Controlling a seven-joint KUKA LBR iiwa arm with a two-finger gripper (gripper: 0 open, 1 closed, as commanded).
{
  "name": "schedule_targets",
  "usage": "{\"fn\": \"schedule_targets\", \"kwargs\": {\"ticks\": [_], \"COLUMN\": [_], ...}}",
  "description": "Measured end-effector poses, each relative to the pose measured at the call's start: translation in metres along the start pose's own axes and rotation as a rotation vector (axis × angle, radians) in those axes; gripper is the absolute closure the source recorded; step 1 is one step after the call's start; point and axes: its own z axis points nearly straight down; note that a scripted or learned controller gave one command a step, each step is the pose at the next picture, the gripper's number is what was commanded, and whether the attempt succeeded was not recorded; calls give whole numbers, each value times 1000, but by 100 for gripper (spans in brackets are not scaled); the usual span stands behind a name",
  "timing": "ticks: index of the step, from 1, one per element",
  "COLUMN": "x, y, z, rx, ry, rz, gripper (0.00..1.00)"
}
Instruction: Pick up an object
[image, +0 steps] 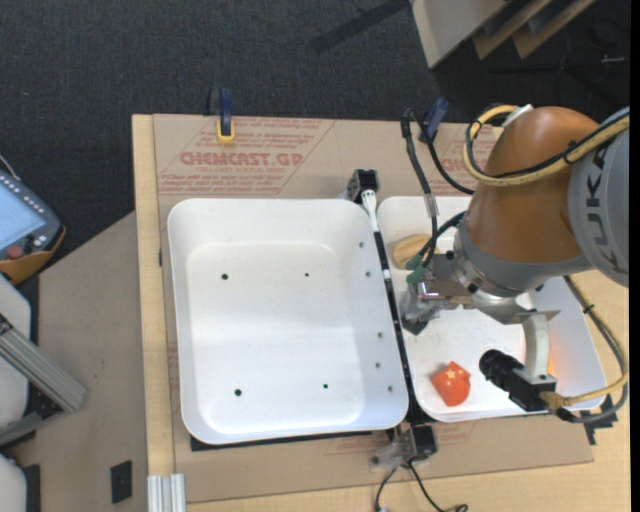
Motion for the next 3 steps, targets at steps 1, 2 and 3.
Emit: {"fn": "schedule_targets", "kwargs": {"ticks": [1, 2, 3], "x": [51, 48, 117], "y": [27, 19, 0], "z": [-14, -58, -113], "rx": [-3, -5, -6], "ry": [-1, -2, 1], "rz": [1, 6, -1], "gripper": [100, 100, 100]}}
